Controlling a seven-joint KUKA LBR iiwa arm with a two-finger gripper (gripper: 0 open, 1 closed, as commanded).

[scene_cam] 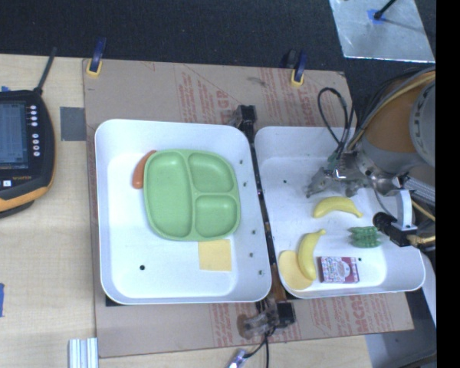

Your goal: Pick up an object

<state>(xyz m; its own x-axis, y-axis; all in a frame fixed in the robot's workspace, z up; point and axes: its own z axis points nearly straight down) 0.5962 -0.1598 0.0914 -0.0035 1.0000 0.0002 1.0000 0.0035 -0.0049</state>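
The gripper (331, 181) hangs low over the upper middle of the right bin (285, 150), its metal fingers spread slightly apart with nothing between them; the grey arm with its orange band (391, 121) comes in from the right edge. Just below the gripper lies a small yellow banana (337, 206), close to the fingertips but apart from them. To the right of that, near the bin's right wall, sits a small green object (364, 237). Further down, a second banana (309, 254) lies upright-curved beside a red and white packet (338, 269), and a pale yellow disc (290, 270) lies at the bin's lower left corner, partly under that banana. In the left bin (119, 205), a green divided plate (192, 193) rests near the centre, an orange piece (139, 170) peeking out at its upper left edge, and a yellow square slice (215, 255) lies just below it. On the counter (31, 282) far to the left sits a handheld control pendant (11, 152).
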